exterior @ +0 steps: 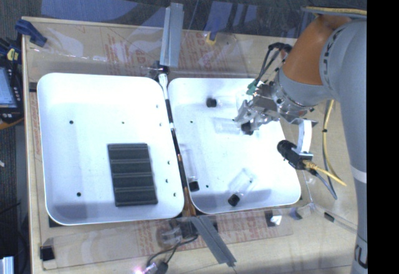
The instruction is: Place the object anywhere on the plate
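Tool (248,124) over right bin (274,195), upper-right area; grip state cannot be told. Clear bottle (241,183) lies near bin's front edge, well apart below tool. Ridged dark plate (131,174) in left bin (62,88).

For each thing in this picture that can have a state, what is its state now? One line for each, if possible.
gripper: low over the upper part of the right bin; finger state unclear.
dark ribbed plate: lying flat in the left bin, nothing on it.
clear bottle with black cap: lying on its side near the right bin's front edge.
small black object: resting on the right bin's floor, apart from the gripper.
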Controlling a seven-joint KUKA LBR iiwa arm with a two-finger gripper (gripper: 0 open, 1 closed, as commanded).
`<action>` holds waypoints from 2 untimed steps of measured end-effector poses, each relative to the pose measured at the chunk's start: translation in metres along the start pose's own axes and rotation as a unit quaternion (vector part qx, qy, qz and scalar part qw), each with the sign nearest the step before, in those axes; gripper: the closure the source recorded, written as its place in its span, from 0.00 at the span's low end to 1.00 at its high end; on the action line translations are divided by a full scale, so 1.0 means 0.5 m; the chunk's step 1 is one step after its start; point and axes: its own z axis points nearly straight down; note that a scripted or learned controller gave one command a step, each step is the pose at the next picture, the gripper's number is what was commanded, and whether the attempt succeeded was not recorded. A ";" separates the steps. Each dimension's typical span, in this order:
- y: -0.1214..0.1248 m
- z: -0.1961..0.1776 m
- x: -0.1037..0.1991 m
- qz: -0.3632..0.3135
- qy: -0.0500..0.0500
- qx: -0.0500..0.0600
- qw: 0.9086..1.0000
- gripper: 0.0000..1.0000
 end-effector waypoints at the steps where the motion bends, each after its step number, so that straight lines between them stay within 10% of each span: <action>1: -0.004 0.088 0.196 -0.103 -0.001 0.001 0.995 1.00; 2: 0.063 0.029 0.350 -0.152 0.000 -0.001 0.988 1.00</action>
